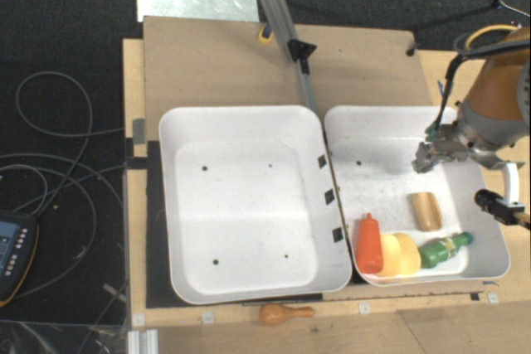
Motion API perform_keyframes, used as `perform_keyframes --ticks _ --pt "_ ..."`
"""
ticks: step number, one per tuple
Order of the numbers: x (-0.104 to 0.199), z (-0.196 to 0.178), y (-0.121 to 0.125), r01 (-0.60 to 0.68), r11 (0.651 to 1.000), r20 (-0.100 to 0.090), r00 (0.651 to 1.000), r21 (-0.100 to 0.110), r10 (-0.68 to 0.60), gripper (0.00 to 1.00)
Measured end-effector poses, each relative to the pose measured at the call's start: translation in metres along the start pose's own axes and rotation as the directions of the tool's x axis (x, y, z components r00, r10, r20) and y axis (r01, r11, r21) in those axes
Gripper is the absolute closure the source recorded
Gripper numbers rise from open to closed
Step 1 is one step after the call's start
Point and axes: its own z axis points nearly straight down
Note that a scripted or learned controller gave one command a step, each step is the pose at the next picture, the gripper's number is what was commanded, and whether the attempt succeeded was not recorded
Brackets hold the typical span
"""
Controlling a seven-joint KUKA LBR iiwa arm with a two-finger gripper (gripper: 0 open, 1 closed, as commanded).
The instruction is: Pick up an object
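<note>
1. End effector (425, 157) sits right of frame centre, over the upper part of the right bin (365, 128). Can't tell how its tips are set from this angle; nothing seen gripped.
2. Nearest pick candidate: tan block (426, 210), down-frame from the end effector and near it, a touch to the right. That's the relation the next move prob turns on: a short drop toward the bottom of frame.
3. Block's long axis runs roughly up-down in frame, slight lean. It lies on its own, apart from the other items, so approach looks clear on both long sides.
4. Right bin contents, lower edge: red bottle (369, 244) at left, standing along the frame's vertical; yellow item (401, 254) touching it on the right; green bottle (442, 249) next, lying slanted w/ its cap toward upper right. Those three are bunched against the bottom wall, harder to get at, I'd judge.
5. Left bin (178, 128), centre-left of frame: bare white floor w/ a few small dark dots.
6. Outside the bins: orange pear-shaped thing (284, 312) on the worktop (216, 62) at bottom centre, just below the left bin's rim. Well away from the arm.
7. Task status: no pick made yet, by the look of it.
</note>
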Motion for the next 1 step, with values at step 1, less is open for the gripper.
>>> perform_keyframes --ticks 1 --pt "0.0 -0.0645 -0.0014 0.003 1.0 0.002 1.0 -0.006 -0.003 1.0"
